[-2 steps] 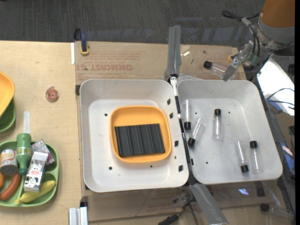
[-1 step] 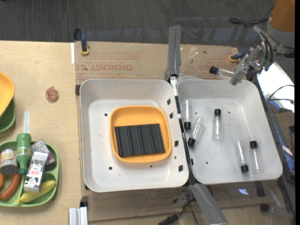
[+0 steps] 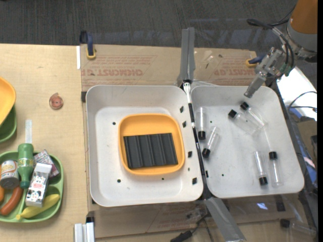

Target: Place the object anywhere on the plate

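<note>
Well, progress: nothing done yet as far as I can judge; the yellow plate (image 3: 151,147) in the left bin (image 3: 101,135) carries only its dark ribbed insert (image 3: 150,150), no vial on it.
Task's things: six clear vials with black caps lie scattered in the right bin (image 3: 287,150), the nearest to the arm being a capped vial (image 3: 251,114) close under the pincer.
Left to do: grasp one vial, carry it across the divider, set it on the plate.
Pincer: the pincer (image 3: 251,91) hangs over the right bin's far corner, tilted down toward the vials; I see nothing between its tips.
Pincer state: cannot tell whether spread or clenched from where I stand.
Counter: green tray of toy food (image 3: 30,185) sits well apart at left.
</note>
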Motion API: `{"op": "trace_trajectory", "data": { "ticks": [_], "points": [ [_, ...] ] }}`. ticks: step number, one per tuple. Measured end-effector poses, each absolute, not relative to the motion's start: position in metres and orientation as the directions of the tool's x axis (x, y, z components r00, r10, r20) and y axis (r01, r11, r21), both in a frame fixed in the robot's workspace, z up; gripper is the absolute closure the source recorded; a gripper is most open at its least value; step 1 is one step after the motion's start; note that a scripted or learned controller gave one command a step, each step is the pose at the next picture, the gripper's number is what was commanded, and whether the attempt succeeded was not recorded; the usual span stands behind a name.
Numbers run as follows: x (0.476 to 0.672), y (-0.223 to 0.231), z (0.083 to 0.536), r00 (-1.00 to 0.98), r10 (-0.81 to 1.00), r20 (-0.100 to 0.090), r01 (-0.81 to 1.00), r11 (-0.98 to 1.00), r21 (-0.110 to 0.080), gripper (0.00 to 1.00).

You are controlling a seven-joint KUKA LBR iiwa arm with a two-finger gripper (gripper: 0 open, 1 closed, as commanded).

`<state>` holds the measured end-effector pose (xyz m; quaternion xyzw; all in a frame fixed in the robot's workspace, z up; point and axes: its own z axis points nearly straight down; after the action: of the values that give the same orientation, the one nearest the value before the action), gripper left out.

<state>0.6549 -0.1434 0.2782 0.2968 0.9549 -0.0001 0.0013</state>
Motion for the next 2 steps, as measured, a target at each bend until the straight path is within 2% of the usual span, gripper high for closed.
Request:
{"op": "trace_trajectory", "data": {
  "ticks": [1,2],
  "points": [
    [0.634,-0.201,0.344,-0.970,0.244,-0.005,0.244,0.970,0.000,0.00],
    [0.614,-0.222,0.334,-0.974,-0.226,-0.004,-0.226,0.974,0.001,0.00]
  ]
}}
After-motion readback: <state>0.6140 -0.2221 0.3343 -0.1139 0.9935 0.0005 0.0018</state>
